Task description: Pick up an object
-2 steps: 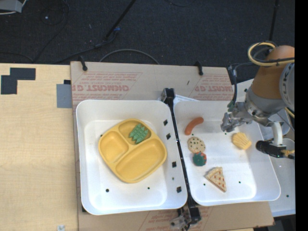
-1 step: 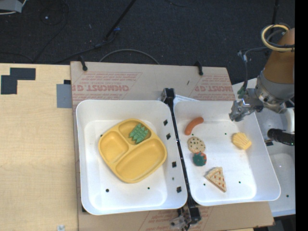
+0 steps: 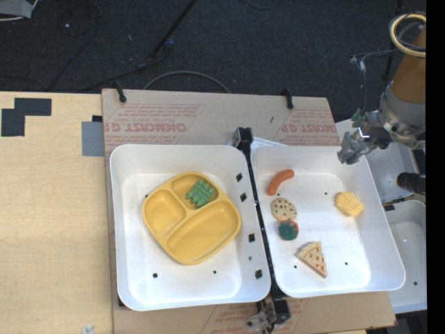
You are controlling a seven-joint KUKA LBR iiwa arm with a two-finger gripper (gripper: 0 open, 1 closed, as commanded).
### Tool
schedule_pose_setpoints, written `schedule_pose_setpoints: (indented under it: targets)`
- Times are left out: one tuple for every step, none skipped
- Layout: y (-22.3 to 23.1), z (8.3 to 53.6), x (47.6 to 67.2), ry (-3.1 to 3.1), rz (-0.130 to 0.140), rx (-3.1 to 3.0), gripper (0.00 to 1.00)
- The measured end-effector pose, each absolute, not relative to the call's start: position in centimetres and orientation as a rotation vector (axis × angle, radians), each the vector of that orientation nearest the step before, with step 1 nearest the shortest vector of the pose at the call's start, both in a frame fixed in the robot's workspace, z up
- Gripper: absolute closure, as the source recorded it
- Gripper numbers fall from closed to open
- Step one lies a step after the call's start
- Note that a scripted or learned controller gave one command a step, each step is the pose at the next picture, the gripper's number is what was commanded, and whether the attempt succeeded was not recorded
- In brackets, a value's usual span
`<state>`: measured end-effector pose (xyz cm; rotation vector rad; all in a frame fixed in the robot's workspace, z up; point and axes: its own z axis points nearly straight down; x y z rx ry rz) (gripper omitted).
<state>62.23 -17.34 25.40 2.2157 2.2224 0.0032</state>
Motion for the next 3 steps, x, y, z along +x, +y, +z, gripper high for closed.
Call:
schedule_pose_setpoints:
  targets:
    - [-17.4, 27.3, 62.3, 2.224, 0.001, 2.218, 1.00]
    - [-12.1, 27.5, 60.4, 2.230, -0.001, 2.219, 1.00]
    - [-6.5, 25.7, 59.3, 2.230, -0.004, 2.221, 1.00]
